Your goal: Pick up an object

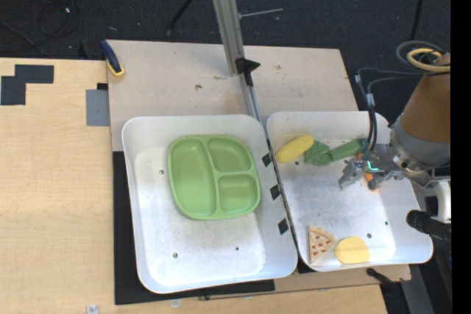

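Nearest the viewer, along the front edge of the right bin (412, 250), lie a pizza slice toy (319, 243) and, just beside it, a yellow rounded toy (352, 251), both loose and flat, probably scattered there as candidates for picking; to the left of the right bin, touching it along a shared rim, sits the left bin (147, 254) holding a green divided plate (214, 176), laid level near its middle; further back inside the right bin, near its rear left corner, a corn cob toy (294, 148) rests against a green leafy toy (335, 153) that stretches toward the bin's right side; the gripper (358, 174) hangs low over the right bin's floor just in front of that green toy's right end, with nothing seen between its fingers, and whether it is spread or pressed together cannot be told at this size; the arm (429, 114) enters over the right bin's right rim, its wrist bent downward so the gripper points toward the floor; behind both bins the desk (294, 77) carries an upright metal post (227, 18).
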Available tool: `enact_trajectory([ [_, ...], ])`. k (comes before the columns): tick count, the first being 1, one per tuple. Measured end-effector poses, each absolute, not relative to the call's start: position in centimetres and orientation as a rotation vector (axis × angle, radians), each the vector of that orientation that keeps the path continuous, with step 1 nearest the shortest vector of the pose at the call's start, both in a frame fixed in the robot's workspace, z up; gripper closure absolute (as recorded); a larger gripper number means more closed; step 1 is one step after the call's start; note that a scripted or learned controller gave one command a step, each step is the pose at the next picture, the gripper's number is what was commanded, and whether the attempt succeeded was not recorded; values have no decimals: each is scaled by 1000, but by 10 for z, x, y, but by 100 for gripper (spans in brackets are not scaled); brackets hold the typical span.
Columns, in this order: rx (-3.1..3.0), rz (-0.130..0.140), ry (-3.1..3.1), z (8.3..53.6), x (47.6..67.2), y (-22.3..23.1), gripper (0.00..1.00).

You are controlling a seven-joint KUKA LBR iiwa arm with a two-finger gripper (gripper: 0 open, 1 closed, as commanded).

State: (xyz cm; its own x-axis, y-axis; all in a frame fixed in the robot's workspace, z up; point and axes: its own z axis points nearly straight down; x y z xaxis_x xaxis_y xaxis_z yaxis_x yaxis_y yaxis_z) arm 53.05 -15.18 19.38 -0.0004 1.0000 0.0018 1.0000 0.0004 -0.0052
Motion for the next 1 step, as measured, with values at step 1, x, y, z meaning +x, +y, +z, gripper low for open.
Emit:
enact_trajectory([
  [1, -2218, 2, -2220, 195, 531, -152, 0],
])
